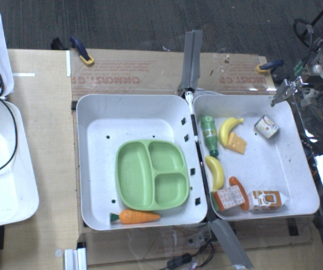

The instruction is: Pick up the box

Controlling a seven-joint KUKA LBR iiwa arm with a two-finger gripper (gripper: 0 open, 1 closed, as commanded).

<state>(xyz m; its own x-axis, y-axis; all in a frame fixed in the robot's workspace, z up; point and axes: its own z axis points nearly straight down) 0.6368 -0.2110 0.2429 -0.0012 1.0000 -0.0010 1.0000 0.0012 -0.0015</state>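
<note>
Left bin holding green plate, carrot. Right bin: orange-and-white box lying flat at front edge, touching red packet; bananas, bottle behind. Gripper hovering top right, spread unclear.

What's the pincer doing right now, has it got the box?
Pincer: above the right bin's far right corner, holding nothing visible. The box lies at that bin's near edge.

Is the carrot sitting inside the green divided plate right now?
No, the carrot lies on the left bin's floor just outside the green plate, along its near edge.
</note>
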